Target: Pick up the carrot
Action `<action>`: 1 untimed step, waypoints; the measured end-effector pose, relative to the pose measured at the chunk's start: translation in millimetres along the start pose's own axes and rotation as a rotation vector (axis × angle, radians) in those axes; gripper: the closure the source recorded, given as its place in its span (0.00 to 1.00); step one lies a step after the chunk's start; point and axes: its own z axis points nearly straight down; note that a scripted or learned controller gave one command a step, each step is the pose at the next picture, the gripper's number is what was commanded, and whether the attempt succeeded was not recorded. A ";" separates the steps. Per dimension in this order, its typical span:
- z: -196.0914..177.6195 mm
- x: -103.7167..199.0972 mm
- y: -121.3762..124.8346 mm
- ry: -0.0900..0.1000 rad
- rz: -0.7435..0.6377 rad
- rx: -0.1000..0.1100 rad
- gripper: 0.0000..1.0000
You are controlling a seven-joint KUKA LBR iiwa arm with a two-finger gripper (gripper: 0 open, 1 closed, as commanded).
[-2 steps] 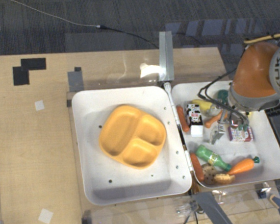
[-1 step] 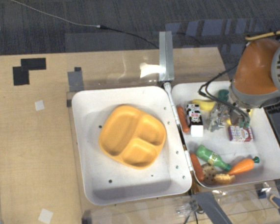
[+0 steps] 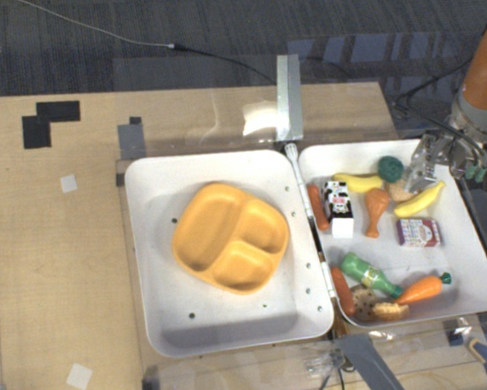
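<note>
Nearest the camera, at the front of the right-hand shallow white bin (image 3: pixel 484 291), lies the small orange toy carrot with its green stalk end (image 3: pixel 424 288), tilted, stalk end toward the right wall, its tip just beside a green plastic bottle (image 3: pixel 369 274) and a brown lumpy bread-like piece (image 3: pixel 376 307). My two-finger pincer (image 3: pixel 419 171) hangs near the bin's back right corner, over a yellow plastic banana (image 3: pixel 420 200) and beside a dark green round vegetable toy (image 3: pixel 389 167); whether its fingers are spread or pressed together I cannot tell. Nothing of the carrot is in my grip, so the step in hand is the approach. I judge I should travel forward across the bin, passing over the pink-and-white flat packet (image 3: pixel 417 231), then turn my wrist so the fingers close across the carrot's narrow width rather than along it. Descending on the thicker middle, away from the bottle, should keep neighbours out of the pinch.
</note>
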 end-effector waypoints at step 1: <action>-12.4 -55.1 6.4 0.008 0.128 0.000 1.00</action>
